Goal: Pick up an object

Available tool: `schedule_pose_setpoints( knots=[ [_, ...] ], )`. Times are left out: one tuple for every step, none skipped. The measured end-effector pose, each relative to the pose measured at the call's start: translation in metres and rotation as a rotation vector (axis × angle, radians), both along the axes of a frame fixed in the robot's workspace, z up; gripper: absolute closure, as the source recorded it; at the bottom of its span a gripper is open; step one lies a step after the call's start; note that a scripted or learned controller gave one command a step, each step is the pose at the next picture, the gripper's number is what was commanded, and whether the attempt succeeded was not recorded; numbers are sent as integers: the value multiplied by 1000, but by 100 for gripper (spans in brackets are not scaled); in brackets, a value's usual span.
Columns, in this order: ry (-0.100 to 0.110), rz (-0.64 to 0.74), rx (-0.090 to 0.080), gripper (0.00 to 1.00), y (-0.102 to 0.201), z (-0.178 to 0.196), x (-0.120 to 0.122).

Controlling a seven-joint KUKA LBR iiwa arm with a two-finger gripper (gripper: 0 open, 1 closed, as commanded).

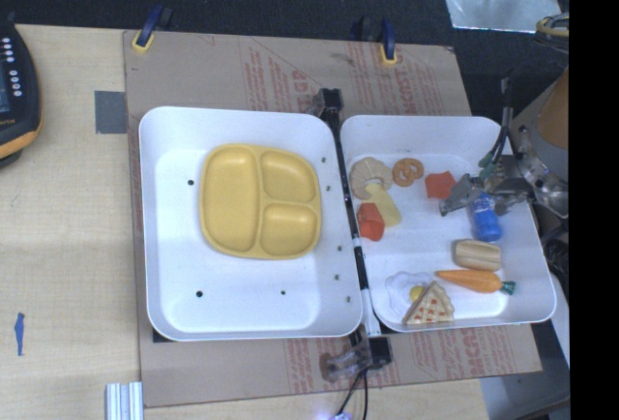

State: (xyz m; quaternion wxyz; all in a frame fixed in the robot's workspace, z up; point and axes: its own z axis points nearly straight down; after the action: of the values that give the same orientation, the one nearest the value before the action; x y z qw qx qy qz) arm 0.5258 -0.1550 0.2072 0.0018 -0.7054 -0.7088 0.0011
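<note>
The blue object (pixel 486 220) lay near the right bin's (pixel 387 130) right edge, small, rigid, probably slippery; you would grip across its narrow sides. The gripper (pixel 481 192) hovered there, its grasp impossible to judge.

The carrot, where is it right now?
The carrot lies in the right-hand bin, near its front right corner, just below the bread roll and to the right of the sandwich wedge.
</note>
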Motion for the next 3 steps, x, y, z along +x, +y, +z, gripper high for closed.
schedule_pose_setpoints(
  knots=[
    [7, -5, -1, 0, -60, -97, -14],
    [-4, 7, 0, 0, -1, -112, 38],
    [-14, 6, -2, 0, 30, -66, 136]
  ],
)
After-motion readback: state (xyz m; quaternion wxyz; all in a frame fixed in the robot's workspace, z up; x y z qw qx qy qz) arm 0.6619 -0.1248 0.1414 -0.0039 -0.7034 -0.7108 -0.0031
